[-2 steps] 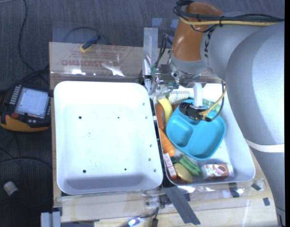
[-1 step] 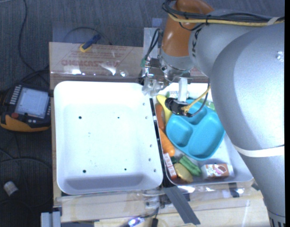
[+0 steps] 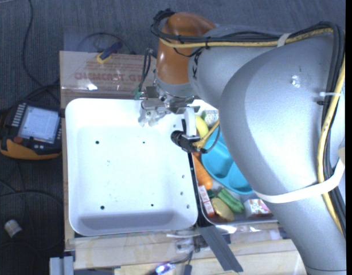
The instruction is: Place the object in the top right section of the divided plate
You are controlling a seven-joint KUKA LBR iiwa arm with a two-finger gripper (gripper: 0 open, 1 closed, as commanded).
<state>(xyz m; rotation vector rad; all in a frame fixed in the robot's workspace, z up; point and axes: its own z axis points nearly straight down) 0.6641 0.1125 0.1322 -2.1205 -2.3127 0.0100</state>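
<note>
Over the left bin's [image 3: 130, 171] far edge the tool [image 3: 150, 112] hovers, grip impossible to tell; next move: reach the blue plate [image 3: 225, 165] at right.

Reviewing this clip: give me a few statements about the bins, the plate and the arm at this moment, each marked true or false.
1. The left bin has toys piled in it. False: only its bare white floor shows.
2. The blue divided plate lies in the right bin. True.
3. The gripper is over the left bin's upper edge. True.
4. The arm's band is green. False: it is orange.
5. An orange handheld device lies on the floor left of the bins. True.
</note>
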